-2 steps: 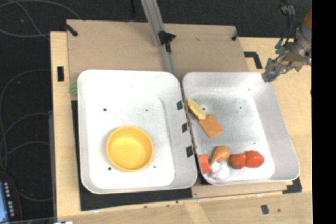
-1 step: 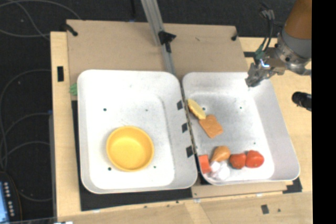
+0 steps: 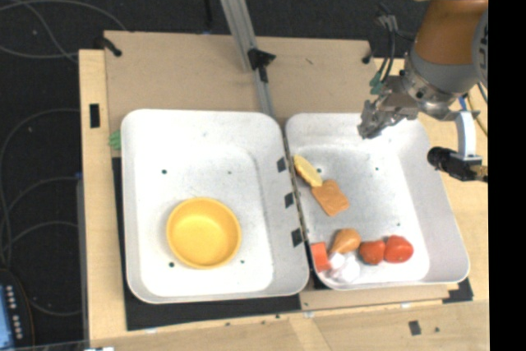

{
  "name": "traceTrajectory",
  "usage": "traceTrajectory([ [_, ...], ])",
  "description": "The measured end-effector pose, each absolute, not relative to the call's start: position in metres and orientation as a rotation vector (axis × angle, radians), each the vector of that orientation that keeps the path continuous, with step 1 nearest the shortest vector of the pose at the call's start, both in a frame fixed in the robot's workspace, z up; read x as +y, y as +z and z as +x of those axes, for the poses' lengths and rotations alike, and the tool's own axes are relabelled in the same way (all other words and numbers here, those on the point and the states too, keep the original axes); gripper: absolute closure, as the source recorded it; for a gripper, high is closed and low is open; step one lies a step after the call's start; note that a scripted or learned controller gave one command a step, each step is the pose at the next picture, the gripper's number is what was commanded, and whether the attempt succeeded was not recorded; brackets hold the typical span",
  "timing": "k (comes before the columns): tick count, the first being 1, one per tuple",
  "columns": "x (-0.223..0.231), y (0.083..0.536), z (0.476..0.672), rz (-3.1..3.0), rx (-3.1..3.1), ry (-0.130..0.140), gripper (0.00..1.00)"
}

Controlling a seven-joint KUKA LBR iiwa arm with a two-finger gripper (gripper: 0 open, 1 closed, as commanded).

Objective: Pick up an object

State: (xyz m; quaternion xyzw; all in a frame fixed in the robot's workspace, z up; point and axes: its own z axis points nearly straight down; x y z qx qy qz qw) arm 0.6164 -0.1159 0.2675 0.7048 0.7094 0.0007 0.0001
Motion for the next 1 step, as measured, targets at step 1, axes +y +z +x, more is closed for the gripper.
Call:
traceTrajectory([
  [1,-0.0533,0.2629,0.6149,2.213,2.230,0.002,1.00],
])
